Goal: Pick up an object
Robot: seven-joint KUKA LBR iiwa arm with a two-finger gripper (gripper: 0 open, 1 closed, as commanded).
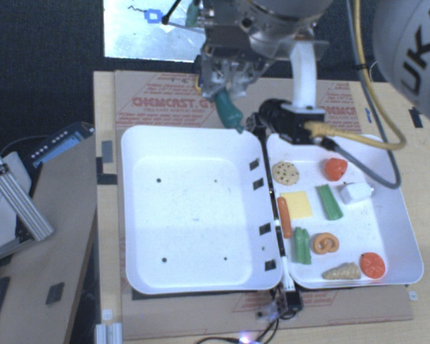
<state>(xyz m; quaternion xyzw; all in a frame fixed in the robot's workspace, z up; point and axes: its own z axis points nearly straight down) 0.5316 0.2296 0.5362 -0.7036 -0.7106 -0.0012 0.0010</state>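
My tool (pixel 228 92) hangs above the bench (pixel 72 192) at about 12 o'clock of the left bin (pixel 193 213), beyond its far rim, with a teal, rubbery-looking, tapered thing (pixel 228 111) slanting down from it; it seems pinched between the fingers, though I cannot tell for sure. By my reading the pick is either just made or just missed, and the next move calls for a check of the grip before any lift or carry. If it failed, the choice lies in the right bin (pixel 398 228): a speckled round cookie (pixel 285 172), a flat yellow square of cheese (pixel 297 205), a slim orange carrot (pixel 284 216), two green sticks (pixel 329 201), a glossy pretzel (pixel 325 244), two red rounded pieces (pixel 335 168), a white block (pixel 355 192) and a ridged tan cone (pixel 342 270), all small, smooth plastic toys.
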